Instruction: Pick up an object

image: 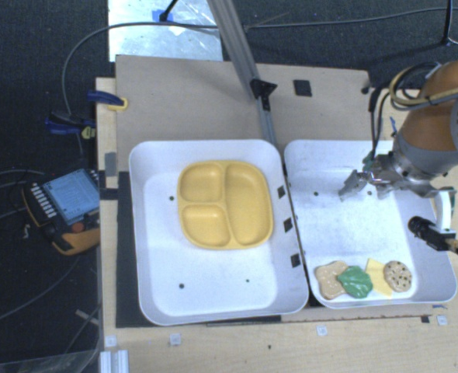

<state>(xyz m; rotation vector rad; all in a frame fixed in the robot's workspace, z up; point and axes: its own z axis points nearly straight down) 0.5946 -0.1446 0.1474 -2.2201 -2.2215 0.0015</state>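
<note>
While hovering over right bin (322,158), gripper (359,183) fingers spread apart, holding nothing, well above cookie (397,275).

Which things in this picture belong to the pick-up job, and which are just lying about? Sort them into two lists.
Belonging to the job:
gripper, over the right bin
toast piece
green leaf
cheese slice
cookie

Just lying about:
yellow divided plate in the left bin
blue-screened handheld unit off the bench
clamps at the board's left edge
</note>
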